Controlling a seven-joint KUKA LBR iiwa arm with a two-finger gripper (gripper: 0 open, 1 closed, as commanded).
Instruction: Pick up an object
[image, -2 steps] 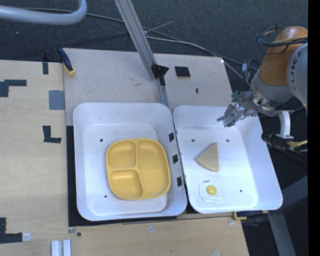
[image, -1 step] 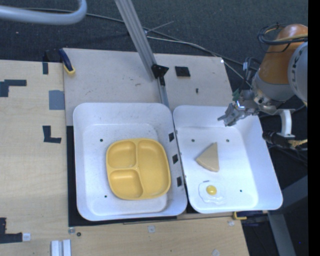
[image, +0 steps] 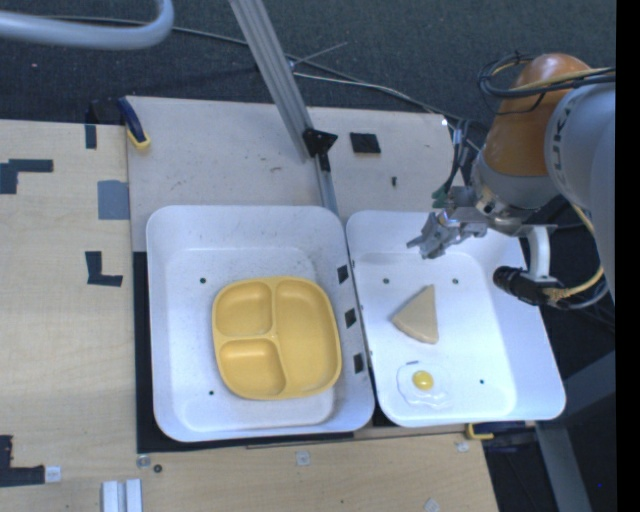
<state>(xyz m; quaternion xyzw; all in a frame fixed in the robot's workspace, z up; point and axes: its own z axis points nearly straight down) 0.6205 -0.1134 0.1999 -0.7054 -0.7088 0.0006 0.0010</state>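
In the right bin lie a tan wedge-shaped piece near the middle and a fried egg toy near the front edge. My gripper hangs over the back of the right bin, above and behind the wedge, well apart from it. Nothing shows between its fingers. A yellow three-compartment plate rests in the left bin.
The grey arm with its orange band comes in from the right above the right bin's back corner. A metal pole slants down to the gap between the bins. Black cables loop at the right bin's right edge.
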